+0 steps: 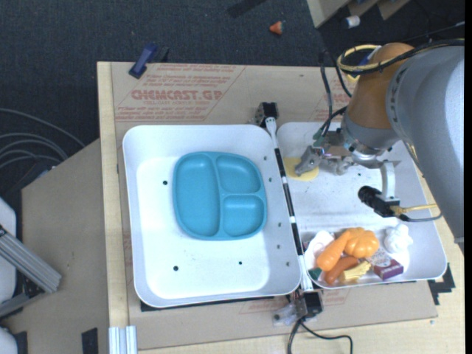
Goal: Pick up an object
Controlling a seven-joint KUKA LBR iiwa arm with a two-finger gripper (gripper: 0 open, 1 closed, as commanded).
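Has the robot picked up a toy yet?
Not yet, it seems. The claw is down in the right-hand white bin, right by a pale yellow flat piece, but nothing is clearly lifted. The pile of orange and yellow toy food lies in the bin's near corner. The blue divided plastic tray sits in the left-hand white bin. Grabbing and lifting remain.

Arm [431, 102]: grey, entering from the right, bent down over the right bin [435, 260]. Orange band [376, 87]: above the wrist. Gripper [322, 155]: low over that bin's upper-left corner, pointing left.
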